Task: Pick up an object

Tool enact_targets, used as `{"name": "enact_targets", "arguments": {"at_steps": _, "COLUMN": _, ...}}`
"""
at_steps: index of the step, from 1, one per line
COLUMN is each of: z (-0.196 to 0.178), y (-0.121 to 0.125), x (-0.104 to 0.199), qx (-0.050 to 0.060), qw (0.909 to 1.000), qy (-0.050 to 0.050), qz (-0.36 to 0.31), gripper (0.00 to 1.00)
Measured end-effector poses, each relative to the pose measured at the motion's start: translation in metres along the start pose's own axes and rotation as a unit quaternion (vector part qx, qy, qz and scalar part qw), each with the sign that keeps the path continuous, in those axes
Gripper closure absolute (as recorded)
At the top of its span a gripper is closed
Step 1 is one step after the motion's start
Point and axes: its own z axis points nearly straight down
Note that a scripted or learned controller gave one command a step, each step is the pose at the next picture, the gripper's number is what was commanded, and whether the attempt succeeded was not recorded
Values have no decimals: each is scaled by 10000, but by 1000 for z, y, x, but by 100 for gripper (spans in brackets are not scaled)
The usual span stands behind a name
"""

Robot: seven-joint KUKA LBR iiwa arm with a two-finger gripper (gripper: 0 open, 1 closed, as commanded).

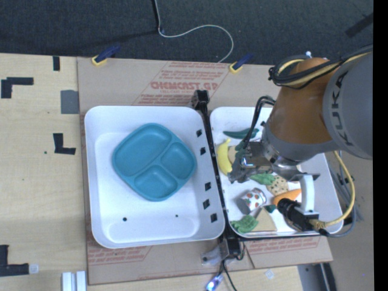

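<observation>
Cardboard-covered bench [182, 86], arm [315, 111] bent low over right bin [227, 115], pincer [241, 165] grip unclear.

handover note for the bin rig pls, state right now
Gripper: low in the right bin, over the pile; grasp state unclear, nothing seen held.
Right bin: banana by the divider, green leafy piece at the near edge, small grey-white item and orange piece mid-bin.
Left bin: blue divided plate lying flat.
Done: arm positioned over the clutter.
Left: confirm a grasp, lift an object.
</observation>
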Motion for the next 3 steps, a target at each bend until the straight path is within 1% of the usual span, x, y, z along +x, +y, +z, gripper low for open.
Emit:
{"name": "enact_targets", "arguments": {"at_steps": 1, "z": 59, "y": -2, "x": 75, "qx": 29, "qw": 10000, "qy": -1, "qz": -37, "gripper": 100}}
{"name": "enact_targets", "arguments": {"at_steps": 2, "z": -41, "y": 24, "x": 119, "qx": -66, "qw": 10000, "qy": 9, "qz": -38, "gripper": 100}}
{"name": "enact_targets", "arguments": {"at_steps": 3, "z": -116, "y": 0, "x": 92, "qx": -49, "qw": 10000, "qy": -2, "qz": 0, "gripper": 100}}
